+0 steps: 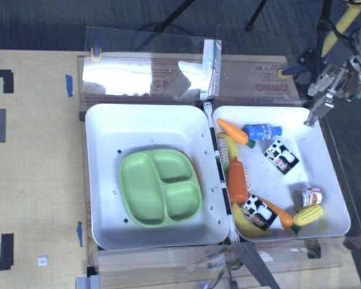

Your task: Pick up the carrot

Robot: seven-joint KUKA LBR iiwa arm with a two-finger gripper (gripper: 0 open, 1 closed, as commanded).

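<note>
A carrot [231, 130], orange with a small green end, lies near the back left corner of the right bin [334, 173], next to a blue bottle [262, 131]. A second thin orange carrot-like piece [277, 213] lies at the bin's front, between a black-and-white carton and a yellow fruit. My gripper [316, 110] hangs over the right bin's back right corner, well to the right of the carrot and apart from every object. Nothing shows in its grasp.
The right bin also holds an orange bottle [237, 180], a banana [248, 226], two black-and-white cartons [281, 156], a small can [311, 195] and a yellow fruit [307, 215]. A green divided plate [161, 187] fills the left bin [102, 137]. A clear panel [150, 71] stands behind.
</note>
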